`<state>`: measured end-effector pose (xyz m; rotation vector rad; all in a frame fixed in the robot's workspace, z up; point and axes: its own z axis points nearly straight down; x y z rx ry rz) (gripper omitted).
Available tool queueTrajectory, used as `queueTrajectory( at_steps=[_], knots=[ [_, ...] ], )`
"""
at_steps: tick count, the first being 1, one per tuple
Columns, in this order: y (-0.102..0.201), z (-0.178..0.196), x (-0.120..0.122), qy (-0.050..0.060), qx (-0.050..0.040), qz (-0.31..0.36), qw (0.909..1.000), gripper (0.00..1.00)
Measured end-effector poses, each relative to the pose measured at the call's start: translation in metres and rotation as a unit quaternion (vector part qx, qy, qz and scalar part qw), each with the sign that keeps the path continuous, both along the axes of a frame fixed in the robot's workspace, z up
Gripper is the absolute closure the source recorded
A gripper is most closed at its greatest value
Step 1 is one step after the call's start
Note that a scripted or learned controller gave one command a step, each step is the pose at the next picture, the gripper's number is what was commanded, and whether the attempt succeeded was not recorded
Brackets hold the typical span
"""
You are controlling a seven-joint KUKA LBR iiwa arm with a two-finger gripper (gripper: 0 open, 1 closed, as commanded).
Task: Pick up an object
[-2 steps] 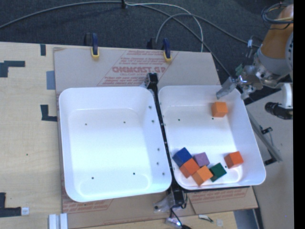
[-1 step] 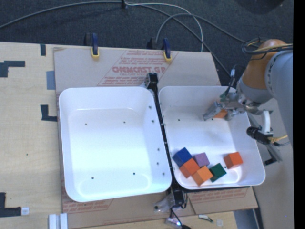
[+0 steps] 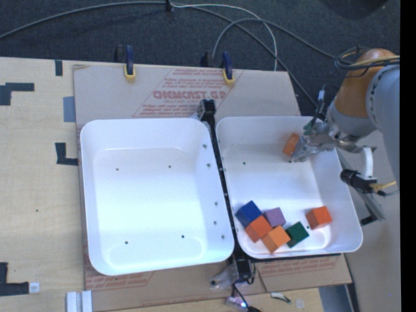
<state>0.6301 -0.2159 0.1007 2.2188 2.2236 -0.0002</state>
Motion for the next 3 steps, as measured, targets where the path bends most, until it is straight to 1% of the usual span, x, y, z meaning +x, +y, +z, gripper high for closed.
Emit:
queueTrajectory(
  at_steps=[1,2,3],
  knots=[
    [0.0,0.0,0.0,0.0,-0.0001,0.0,1.0,0.0],
    [0.001,0.01,0.0,0.0,0.0,0.001,1.0,1.0],
    [0.001,0.009,0.0,0.0,0.0,0.001,1.0,0.0]
  ],
)
